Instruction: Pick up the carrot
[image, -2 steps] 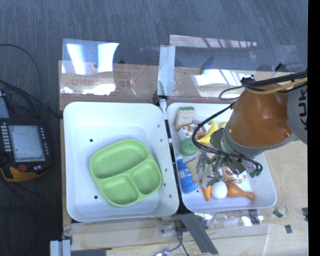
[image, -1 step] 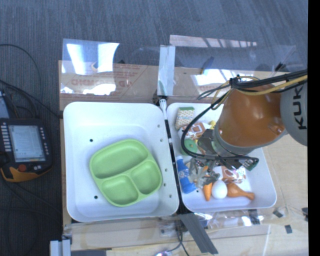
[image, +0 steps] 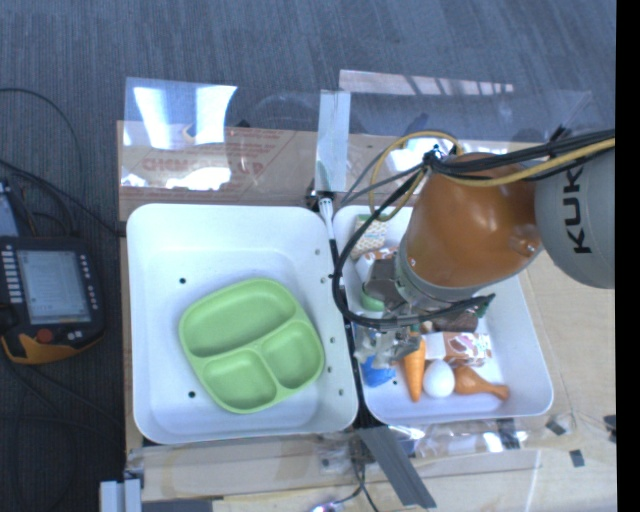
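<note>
The carrot (image: 412, 371) is a small orange cone lying in the right bin (image: 530, 380) near its front, point toward the front edge. A white egg (image: 438, 380) touches its right side. The arm's orange wrist band (image: 470, 235) hangs over the bin's middle and hides most of the gripper (image: 385, 335). The gripper's lower end sits just left of and above the carrot, over the bin's left side.
A green three-compartment plate (image: 252, 344) lies in the left bin (image: 160, 250). In the right bin are a chicken drumstick (image: 478, 384), a blue item (image: 377, 375), a red-and-white packet (image: 467, 347) and other small items under the arm. A teach pendant (image: 45, 290) lies left of the bench.
</note>
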